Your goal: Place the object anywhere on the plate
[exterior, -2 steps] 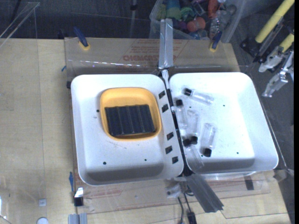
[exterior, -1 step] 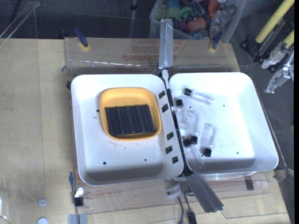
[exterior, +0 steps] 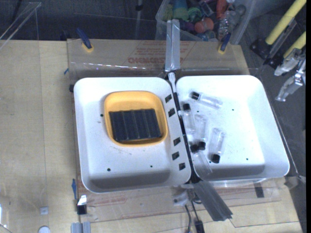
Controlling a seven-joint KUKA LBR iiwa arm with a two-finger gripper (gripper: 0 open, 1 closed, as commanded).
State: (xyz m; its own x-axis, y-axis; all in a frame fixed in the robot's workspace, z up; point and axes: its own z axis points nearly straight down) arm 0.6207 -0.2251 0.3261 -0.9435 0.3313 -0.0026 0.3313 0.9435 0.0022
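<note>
A yellow-orange plate lies in the left white bin. A dark ribbed rectangular piece lies flat across the plate's middle. Several clear plastic vials with black caps lie in the right bin: one near the back, one toward the front, and others along the divider. My gripper hangs outside the right bin, beyond its far right rim and well away from the vials and the plate. Nothing shows in it.
A grey divider strip with black clips runs between the bins. Behind them stands a clear tub of coloured toys. Yellow foam tubes lean at the top right. Blue clamps hold a plastic sheet at the back.
</note>
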